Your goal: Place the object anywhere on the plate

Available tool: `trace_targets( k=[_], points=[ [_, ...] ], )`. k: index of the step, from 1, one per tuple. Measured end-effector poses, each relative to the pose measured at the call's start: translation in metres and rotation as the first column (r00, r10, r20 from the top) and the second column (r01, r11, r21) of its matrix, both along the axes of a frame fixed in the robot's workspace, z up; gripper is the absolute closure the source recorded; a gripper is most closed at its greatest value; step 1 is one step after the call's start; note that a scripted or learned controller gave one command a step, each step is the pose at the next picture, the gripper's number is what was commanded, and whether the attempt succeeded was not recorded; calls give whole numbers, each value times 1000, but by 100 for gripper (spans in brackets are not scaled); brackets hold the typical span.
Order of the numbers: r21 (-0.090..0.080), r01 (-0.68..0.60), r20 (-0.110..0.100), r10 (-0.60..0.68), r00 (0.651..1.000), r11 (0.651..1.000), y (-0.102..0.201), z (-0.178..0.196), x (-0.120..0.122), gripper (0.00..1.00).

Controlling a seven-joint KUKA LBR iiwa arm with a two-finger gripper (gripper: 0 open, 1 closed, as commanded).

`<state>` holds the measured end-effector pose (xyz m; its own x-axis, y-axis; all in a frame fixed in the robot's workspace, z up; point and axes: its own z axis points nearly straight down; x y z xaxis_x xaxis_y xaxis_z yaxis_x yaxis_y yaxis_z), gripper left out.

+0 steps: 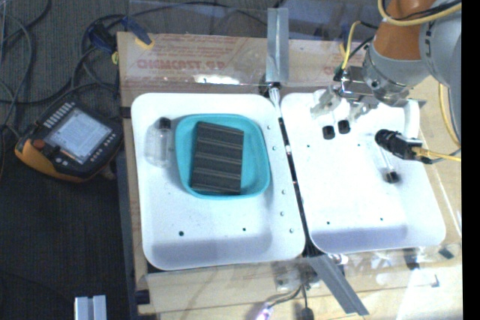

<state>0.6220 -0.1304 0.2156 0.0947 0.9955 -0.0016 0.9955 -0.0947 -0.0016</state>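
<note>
Claw (336, 129): hanging low over the 11 o'clock corner of the right white bin (352, 206), black fingertip pads (328, 133) set a little apart, white bin floor visible between them, nothing gripped. Outward from there, toward 9 o'clock across the divider, is the left white bin (210, 232). A teal shallow plastic plate (256, 154) sits about at its middle. The dark grey ribbed rectangular block (217, 157) lies flat on that plate, inside the rim, long side running roughly 12 to 6. At the plate's 9 o'clock, just beside or touching its rim, a clear plastic bottle with a black cap (157, 140) lies on the bin floor. Judgement: I take the block to be the task's object, so the placing step reads as done and I am at the release-and-clear stage. Next move then calls only for keeping my arm away from the left bin so the plate is not nudged. Caveat: if the bottle is the intended object, I would need to travel toward 9 o'clock, descend over the bottle with the pads spread across its round body, and lift it the short way onto the plate.
</note>
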Motion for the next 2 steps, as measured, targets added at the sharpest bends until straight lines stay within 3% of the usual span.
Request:
trace_targets(
  k=[1,2],
  points=[
    [3,-109,-2,109,994,994,77,-33,-37,100],
    [3,-108,-1,108,994,994,77,-33,-37,0]
  ],
)
